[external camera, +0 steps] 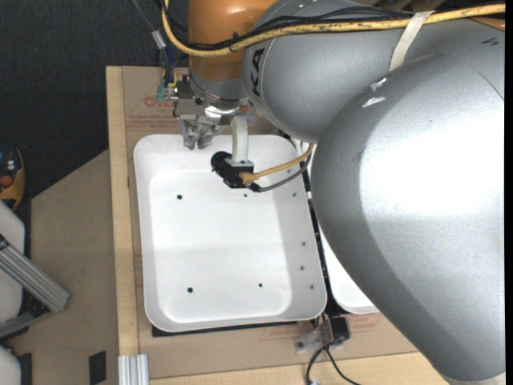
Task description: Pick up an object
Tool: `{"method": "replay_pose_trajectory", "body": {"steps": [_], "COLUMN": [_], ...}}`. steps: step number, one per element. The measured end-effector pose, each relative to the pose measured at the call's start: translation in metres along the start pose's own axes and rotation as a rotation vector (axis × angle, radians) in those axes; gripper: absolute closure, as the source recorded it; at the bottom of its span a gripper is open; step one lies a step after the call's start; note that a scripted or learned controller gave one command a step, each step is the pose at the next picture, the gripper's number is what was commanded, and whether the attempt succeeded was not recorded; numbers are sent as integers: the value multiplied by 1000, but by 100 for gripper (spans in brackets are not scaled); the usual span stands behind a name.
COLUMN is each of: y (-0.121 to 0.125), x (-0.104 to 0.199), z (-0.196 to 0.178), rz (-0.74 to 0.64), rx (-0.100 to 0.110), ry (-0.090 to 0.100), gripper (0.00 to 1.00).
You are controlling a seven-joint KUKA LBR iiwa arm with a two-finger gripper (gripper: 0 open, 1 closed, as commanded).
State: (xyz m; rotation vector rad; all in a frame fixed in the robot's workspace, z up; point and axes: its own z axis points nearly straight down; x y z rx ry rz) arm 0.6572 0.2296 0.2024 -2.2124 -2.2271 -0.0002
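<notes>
— Where are we seeing the gripper (196, 137)?
— It is hanging over the left bin's (160, 239) far edge; we are not making out its opening, nor where the object is lying.

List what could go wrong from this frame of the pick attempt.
1. The gripper sits right at the far rim of the left bin; a descent here could strike the rim or wall instead of reaching the floor.
2. The bin floor near it shows bare white and small dark dots, so a grasp here would likely catch nothing.
3. The arm covers most of the right bin, so any contact there could go unseen.
</notes>
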Motion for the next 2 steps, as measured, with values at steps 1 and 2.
{"method": "replay_pose_trajectory", "body": {"steps": [1, 2], "y": [0, -1], "x": [-31, -71], "z": [-70, -123], "rz": [8, 10], "rx": [-7, -8], "ry": [-1, -1], "gripper": [100, 100]}}
